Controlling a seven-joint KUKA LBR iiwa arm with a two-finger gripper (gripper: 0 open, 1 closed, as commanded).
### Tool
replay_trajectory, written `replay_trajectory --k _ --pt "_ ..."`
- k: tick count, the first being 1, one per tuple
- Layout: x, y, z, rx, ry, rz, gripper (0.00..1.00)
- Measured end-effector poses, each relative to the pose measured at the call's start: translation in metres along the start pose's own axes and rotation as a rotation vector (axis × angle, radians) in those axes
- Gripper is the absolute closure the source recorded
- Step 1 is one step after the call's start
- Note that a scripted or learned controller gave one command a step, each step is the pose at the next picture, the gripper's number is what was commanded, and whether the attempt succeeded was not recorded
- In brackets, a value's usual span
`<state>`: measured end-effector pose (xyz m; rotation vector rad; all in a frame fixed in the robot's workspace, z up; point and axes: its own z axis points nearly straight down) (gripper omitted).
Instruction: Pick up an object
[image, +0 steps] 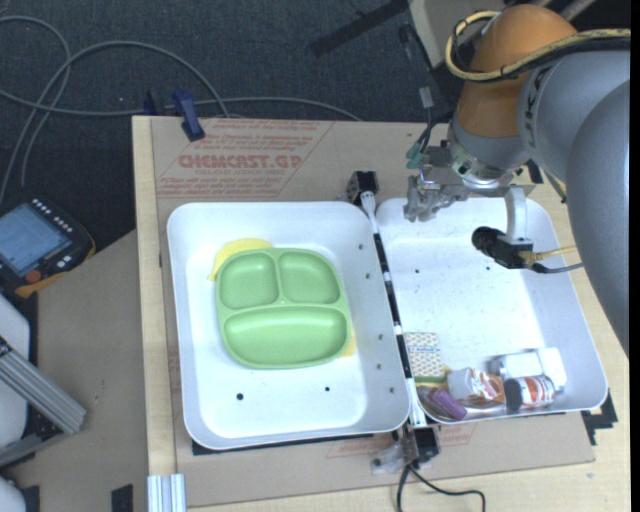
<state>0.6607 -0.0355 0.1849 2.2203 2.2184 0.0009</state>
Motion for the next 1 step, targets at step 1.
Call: replay_trajectory --k 1 --pt "0.0496 0.0035 0.0001 0.0 0.002 -0.003 1.0"
